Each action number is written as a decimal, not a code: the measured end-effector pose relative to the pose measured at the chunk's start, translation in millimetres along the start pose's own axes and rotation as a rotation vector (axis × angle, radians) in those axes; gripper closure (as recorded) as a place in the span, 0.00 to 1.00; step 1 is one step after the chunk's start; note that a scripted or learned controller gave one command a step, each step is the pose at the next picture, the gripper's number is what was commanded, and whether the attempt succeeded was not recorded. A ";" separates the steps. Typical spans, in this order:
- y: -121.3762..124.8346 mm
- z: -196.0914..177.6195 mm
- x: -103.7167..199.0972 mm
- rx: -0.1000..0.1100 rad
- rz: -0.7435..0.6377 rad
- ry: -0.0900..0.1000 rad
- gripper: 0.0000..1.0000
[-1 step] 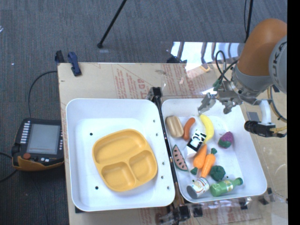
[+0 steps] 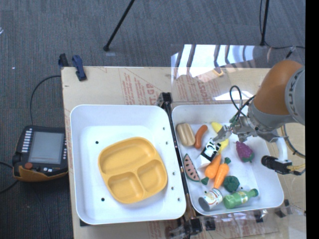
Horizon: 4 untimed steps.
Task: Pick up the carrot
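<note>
Currently the approach step is in hand, judged from position alone. Far to the gripper's left lies the yellow three-compartment plastic plate (image 2: 132,176) in the left white bin (image 2: 82,133); nearer left, a tan bread roll (image 2: 185,133) and red sausage (image 2: 200,135). The two-finger gripper (image 2: 215,147) hangs low in the right white bin (image 2: 271,183); its opening cannot be told. The orange carrot (image 2: 217,170) lies just below it; the next move calls for a short descent centred there.

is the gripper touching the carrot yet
Cannot tell. In the camera view the gripper sits right at the carrot's upper end, overlapping it, so neither contact nor gap shows.
</note>
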State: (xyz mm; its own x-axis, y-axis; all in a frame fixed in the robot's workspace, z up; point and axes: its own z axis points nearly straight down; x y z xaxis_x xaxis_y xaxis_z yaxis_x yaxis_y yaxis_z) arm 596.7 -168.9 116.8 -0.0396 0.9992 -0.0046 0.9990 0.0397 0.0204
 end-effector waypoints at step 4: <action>-89.1 29.0 38.6 0.024 -0.399 0.014 0.00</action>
State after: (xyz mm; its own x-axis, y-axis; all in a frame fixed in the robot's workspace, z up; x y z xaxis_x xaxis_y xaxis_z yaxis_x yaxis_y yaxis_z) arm 506.7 -134.0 85.8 -0.4248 0.9053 0.0060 0.9053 0.4248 -0.0034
